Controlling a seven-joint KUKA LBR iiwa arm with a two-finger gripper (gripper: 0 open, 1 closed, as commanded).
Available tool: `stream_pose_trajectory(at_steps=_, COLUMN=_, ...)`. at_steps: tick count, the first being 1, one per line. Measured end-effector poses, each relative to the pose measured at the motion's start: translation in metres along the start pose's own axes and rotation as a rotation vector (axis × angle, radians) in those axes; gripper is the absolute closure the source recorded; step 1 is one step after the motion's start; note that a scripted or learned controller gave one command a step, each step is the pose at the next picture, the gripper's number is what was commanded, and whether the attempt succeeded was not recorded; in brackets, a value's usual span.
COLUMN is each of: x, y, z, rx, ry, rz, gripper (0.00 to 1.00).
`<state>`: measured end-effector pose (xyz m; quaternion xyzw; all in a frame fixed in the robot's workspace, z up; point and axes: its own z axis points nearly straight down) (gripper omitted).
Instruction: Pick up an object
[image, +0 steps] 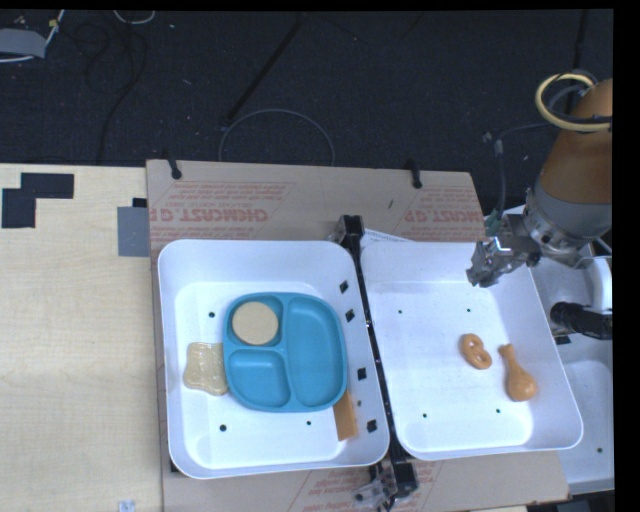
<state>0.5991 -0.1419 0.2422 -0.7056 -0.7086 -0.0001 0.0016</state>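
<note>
The gripper is hanging over the far right corner of the right bin, at the end of the grey arm with its orange band, which is reaching in from the right. From here it is just a dark, tangled shape against the white, and I cannot tell how it is set. Nothing is showing between it and the bin floor below.

Nearer to me in that same bin, two small orange-brown pieces are lying well apart from the gripper. One is a pretzel-like twist, sitting roughly mid-bin toward the right side. Just beside it, further right and a little closer to the near wall, a drumstick-shaped piece is lying with its thin end pointing toward the far side and its fat end toward me. The two are near each other but not touching.

Across the black divider, the left bin is carrying a blue compartment tray with a round tan disc sitting in its upper left compartment. A pale yellowish slab is lying against the tray's left edge, and a thin orange-brown strip is lying by the tray's near right corner, against the bin's slope.
</note>
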Motion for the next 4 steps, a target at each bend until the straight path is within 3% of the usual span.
stream_pose_trajectory(at_steps=1, x=0.05, y=-0.008, z=0.005, rx=0.002, ry=0.0, rz=0.001, gripper=1.0)
stream_pose_trajectory(at_steps=3, x=0.152, y=0.009, z=0.025, rx=0.003, ry=-0.001, rz=0.001, gripper=1.0)
stream_pose_trajectory(at_steps=4, x=0.201, y=0.009, z=0.012, rx=0.0, ry=-0.001, rz=0.0, gripper=1.0)
